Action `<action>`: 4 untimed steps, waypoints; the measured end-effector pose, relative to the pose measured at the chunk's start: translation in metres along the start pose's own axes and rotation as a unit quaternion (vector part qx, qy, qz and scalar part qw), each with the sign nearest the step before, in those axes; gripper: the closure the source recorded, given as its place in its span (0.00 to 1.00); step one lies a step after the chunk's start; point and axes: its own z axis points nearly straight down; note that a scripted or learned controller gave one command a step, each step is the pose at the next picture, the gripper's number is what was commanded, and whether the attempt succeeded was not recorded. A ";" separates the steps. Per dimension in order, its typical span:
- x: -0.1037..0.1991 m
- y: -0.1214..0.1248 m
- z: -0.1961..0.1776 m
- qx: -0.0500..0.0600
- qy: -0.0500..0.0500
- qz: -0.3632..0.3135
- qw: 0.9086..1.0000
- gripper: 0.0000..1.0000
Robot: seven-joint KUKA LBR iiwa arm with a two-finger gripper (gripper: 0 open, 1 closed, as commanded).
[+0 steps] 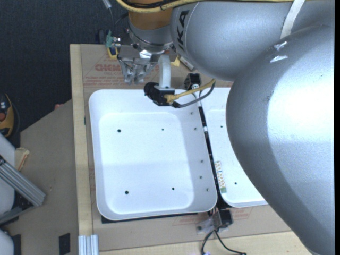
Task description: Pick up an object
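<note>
My gripper (135, 76) hangs over the far rim of the left bin (106, 158), near that bin's back middle. Its two fingers point down with a small gap, and nothing shows between them. The left bin's white floor carries several small dark dots. The grey arm covers most of the right bin (241, 193), leaving a strip of its left side and front in sight.
A black divider (208, 142) runs between the two bins. A small printed strip (220, 175) lies along the right bin's left rim. The brown bench board (79, 142) borders the left bin, with metal clutter off its left edge.
</note>
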 end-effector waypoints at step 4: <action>-0.126 -0.068 -0.107 -0.009 -0.001 0.009 1.000 1.00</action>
